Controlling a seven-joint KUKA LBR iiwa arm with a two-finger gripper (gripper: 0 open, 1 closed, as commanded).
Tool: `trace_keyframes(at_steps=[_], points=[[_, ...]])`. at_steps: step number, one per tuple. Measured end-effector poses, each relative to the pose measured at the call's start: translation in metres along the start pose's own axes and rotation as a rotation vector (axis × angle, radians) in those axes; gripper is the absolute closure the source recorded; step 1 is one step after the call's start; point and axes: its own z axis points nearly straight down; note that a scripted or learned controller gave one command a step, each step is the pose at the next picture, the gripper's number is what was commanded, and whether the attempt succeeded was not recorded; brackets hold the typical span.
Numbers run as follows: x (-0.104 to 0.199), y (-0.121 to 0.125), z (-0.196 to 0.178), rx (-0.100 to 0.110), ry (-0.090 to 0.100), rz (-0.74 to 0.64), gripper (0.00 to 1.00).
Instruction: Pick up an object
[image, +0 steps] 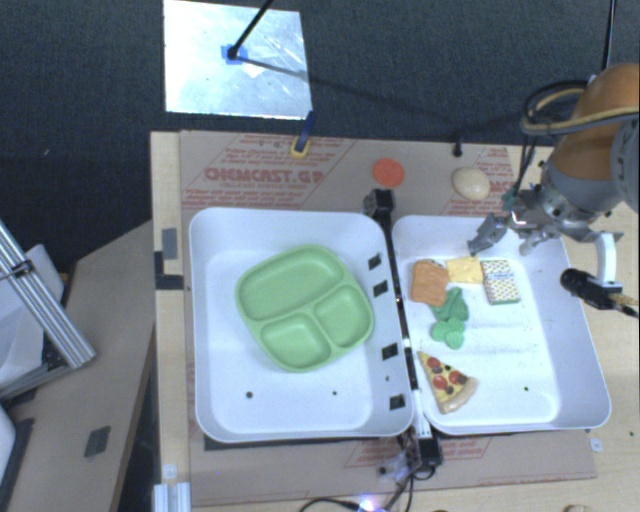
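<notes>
My gripper (507, 238) hangs over the far edge of the right bin (560, 400), open, with nothing between its fingers. Just below it lie a yellow cheese square (464, 270) and a small speckled packet (500, 281). A brown toast slice (429, 282) lies to the left of the cheese. Green pea-like pieces (450, 320) sit below the toast, and a pizza slice (447, 381) lies near the bin's front. A green divided plate (305, 308) rests in the left bin (215, 400).
Behind the bins, an orange disc (388, 173) and a beige egg-shaped object (470, 183) lie on the cardboard. A black part (590, 289) reaches over the right bin's right rim. A central divider (395, 300) separates the bins.
</notes>
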Motion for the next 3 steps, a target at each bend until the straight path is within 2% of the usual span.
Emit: trace_keyframes(at_steps=[1, 2, 3], points=[[0.004, 0.001, 0.062, 0.002, 0.001, -0.002, 0.0], [0.002, 0.005, 0.085, -0.01, -0.005, -0.003, 0.0], [0.0, 0.008, 0.07, -0.028, -0.013, -0.004, 1.0]])
